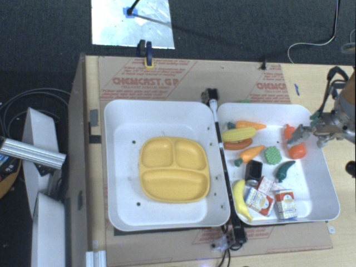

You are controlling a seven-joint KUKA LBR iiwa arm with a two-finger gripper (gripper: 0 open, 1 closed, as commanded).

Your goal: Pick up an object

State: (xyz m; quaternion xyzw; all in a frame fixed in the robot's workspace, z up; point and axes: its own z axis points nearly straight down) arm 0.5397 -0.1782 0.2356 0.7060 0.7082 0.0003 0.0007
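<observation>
the grey arm comes in from the right, and its jaws (305, 132) sit low over the right bin (328, 188), near the bin's right wall. the jaws point left toward a red-orange toy (296, 149) that lies just below their tip. i cannot tell if the jaws are open or closed, and i cannot tell if they touch the toy.

the right bin holds many toy foods. a corn cob (239, 133) lies near the top left, with an orange carrot (250, 125) just above it and a red sausage (237, 144) just below it. a second carrot (251, 153) lies lower down. a green bumpy ball (272, 154) sits in the middle. a dark green piece (284, 169) lies to its right. a black block (254, 169) is near the middle. a yellow banana (240, 199) lies by the left wall at the bottom. two small red and white boxes (272, 200) rest next to the banana.

the left bin (119, 149) holds a yellow tray (174, 168) with three parts. both bins stand side by side on the bench (167, 77).
</observation>
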